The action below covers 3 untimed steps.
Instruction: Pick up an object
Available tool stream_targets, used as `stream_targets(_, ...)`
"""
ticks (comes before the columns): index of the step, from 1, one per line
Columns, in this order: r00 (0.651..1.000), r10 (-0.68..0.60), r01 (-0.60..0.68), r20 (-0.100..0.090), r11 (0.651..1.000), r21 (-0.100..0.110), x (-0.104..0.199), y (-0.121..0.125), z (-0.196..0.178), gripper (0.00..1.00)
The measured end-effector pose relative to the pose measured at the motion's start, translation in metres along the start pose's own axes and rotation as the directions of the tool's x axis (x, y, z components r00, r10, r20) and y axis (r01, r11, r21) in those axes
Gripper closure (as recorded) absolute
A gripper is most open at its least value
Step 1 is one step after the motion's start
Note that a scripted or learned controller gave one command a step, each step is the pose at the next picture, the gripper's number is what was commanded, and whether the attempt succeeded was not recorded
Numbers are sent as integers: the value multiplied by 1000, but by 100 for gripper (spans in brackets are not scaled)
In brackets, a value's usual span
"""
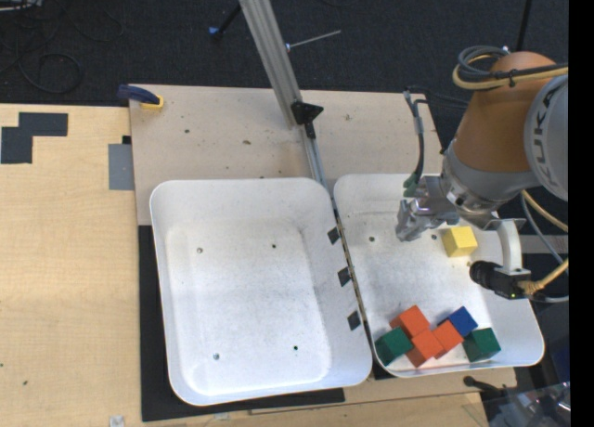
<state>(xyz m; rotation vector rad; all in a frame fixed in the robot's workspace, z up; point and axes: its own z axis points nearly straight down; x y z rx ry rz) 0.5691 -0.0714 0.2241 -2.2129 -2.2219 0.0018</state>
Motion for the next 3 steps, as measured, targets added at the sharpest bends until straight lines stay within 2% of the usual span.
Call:
stream_targets(2, 1000, 0, 0, 1, 1000, 0, 96, -11, 15, 100)
stream_targets(3, 1000, -2, 2, 1, 1000, -2, 154, -14, 2, 100)
